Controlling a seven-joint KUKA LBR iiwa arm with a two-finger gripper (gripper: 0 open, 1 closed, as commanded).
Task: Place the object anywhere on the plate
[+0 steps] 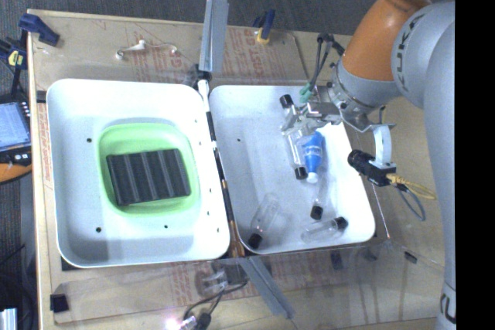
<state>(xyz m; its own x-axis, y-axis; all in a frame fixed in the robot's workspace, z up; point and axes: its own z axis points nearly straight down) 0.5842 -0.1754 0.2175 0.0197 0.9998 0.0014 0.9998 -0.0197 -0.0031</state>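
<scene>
Two white bins (69, 166) sit side by side on the tabletop (116, 35). The pincer (303, 122) hangs low in the right-hand bin (240, 189), near its far edge. I cannot tell if it is open or closed, because shiny metal parts hide that spot.

A blue and white thing (311, 153) lies in that bin, just beside the pincer and a little nearer the camera. It looks like a small bottle. It seems to be the object to move. I cannot tell if the pincer has hold of it or only hangs close to it.

Clear little tubes with black caps (325, 226) lie past the blue thing, toward the near edge of the bin. One more clear tube (263, 220) lies off to the pincer's side, toward the middle wall.

The green plate (116, 139) sits in the other bin, well apart from the pincer, across the wall between the bins. A dark ridged block (147, 175) lies in the middle of the plate.

To do this step well, I think the pincer should close on the middle of the blue thing, not its end, so it does not slip or spin. It should keep away from the clear tubes. Then it should lift straight up, high enough to pass over the wall.

The grey arm (433, 81) reaches in from the right side. Its orange band (379, 35) sits above the wrist, and the wrist bends down into the bin.
</scene>
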